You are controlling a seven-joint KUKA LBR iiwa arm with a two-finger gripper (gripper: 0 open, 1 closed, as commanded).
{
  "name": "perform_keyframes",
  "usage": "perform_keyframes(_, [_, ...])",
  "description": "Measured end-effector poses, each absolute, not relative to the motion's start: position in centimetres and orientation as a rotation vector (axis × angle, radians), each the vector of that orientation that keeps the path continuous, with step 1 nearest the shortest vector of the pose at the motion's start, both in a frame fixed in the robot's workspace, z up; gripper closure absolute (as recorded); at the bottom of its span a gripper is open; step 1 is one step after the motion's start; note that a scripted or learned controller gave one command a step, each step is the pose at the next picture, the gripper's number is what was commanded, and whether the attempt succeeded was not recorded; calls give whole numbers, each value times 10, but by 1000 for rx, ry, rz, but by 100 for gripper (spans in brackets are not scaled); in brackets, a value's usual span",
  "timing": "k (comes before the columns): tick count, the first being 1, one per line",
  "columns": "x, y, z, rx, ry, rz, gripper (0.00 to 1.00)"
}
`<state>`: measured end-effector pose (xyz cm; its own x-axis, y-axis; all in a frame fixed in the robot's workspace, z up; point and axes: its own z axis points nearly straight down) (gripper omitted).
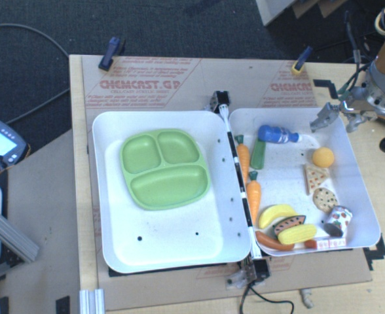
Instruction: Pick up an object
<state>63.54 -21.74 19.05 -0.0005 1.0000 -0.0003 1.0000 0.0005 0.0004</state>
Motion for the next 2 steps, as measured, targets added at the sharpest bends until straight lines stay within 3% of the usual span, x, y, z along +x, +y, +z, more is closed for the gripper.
perform_keyframes(1, [609,-218,84,2222,2232,9,0])
perform_keyframes(2, [608,-223,95,2218,2223,2,100])
